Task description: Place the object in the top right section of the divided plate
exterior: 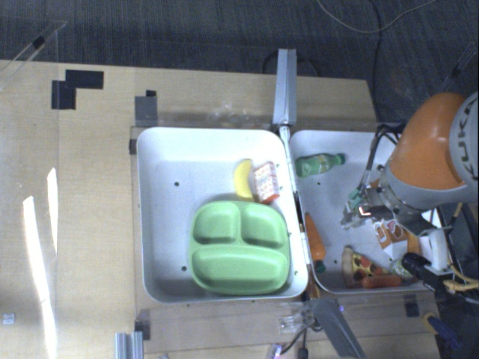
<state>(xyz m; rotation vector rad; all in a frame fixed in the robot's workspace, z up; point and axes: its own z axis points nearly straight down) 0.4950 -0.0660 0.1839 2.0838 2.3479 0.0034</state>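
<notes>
Gripper [362, 209] over right bin [337, 182], grip unclear, snack packet [265, 182] print possibly unreadable, green plate [241, 247]

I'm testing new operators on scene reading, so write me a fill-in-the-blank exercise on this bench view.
1. The green divided plate lies in the ____ bin of this view.
2. The plate has ____ sections.
3. The yellow banana lies just beyond the plate's far rim, beside a small ____ and white packet.
4. The green bottle lies in the same bin as the ____ carrot.

Missing words: left; three; red; orange
</notes>
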